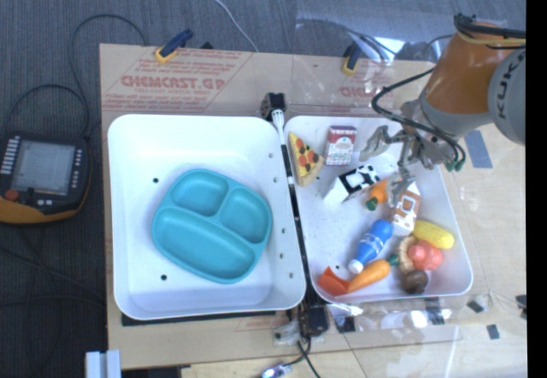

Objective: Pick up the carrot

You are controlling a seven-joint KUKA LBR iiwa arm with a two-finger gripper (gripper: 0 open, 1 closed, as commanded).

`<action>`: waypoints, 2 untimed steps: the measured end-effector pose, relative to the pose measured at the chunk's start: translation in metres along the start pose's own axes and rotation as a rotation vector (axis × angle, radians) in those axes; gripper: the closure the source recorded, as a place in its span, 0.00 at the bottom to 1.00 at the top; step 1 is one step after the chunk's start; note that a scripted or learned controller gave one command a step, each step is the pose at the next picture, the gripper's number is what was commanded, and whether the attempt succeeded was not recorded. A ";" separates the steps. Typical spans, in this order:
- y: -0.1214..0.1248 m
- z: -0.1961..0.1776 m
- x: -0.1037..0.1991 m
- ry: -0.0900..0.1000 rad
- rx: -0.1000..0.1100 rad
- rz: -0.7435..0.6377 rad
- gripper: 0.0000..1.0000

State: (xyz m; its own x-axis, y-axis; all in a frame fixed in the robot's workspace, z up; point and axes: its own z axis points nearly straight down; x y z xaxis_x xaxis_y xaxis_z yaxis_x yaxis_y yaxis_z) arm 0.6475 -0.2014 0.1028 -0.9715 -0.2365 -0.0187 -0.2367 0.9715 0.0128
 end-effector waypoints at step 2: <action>-0.001 -0.004 0.018 -0.022 0.020 0.078 0.00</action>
State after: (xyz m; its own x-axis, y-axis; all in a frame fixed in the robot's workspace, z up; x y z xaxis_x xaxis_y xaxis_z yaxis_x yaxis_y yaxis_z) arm 0.6302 -0.2062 0.1063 -0.9864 -0.1596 -0.0406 -0.1595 0.9872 -0.0053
